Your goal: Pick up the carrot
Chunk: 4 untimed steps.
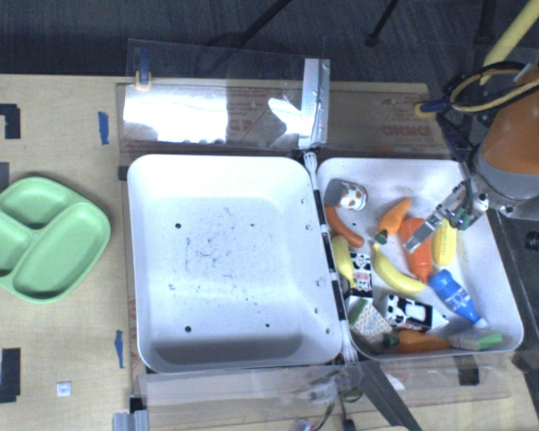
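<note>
A: Where's the carrot [419,259]?
B: R bin [508,317], mid area. Orange, lying among the clutter, right by the yellow corn cob [444,243] and just above the banana [393,275].
A: And the jaws [431,227]?
B: Reaching in from the R, low over the bin, tips at the carrot's upper end. Can't tell if they're spread or closed, or touching it; too small and cluttered there.
A: Anything else nearby?
B: Blue bottle [455,296] just below the cob, an orange pepper-like piece [393,216] to the L of the tips, another carrot-like orange piece [420,340] along the bin's near wall. L bin [153,196] sits beside it, walls touching. Green divided plate [43,237] is well apart, far L on the surface [54,115].
</note>
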{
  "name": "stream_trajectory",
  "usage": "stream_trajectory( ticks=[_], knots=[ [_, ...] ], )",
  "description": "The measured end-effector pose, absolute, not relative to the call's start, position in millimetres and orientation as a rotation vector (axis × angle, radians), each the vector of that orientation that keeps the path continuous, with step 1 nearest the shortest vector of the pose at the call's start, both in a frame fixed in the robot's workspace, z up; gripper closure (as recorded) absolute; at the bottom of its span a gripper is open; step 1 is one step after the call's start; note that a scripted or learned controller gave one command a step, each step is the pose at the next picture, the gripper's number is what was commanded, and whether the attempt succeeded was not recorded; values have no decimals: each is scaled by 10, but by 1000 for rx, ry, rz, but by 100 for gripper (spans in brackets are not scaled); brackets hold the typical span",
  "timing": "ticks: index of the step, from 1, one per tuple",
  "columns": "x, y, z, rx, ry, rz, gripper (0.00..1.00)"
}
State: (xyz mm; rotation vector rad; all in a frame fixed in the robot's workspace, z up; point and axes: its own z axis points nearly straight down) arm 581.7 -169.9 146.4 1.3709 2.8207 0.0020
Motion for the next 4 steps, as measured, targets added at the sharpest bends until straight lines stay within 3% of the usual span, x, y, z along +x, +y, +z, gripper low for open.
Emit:
stream_trajectory(
  ticks=[1, 2, 3, 4],
  knots=[
    [6306, -1465, 866, 1190, 2898, 3, 0],
    [6325, -1480, 989, 1193, 2888, 7, 100],
    [6324, -1480, 988, 1193, 2888, 7, 0],
    [6295, -1220, 863, 1303, 2856, 3, 0]
  ],
)
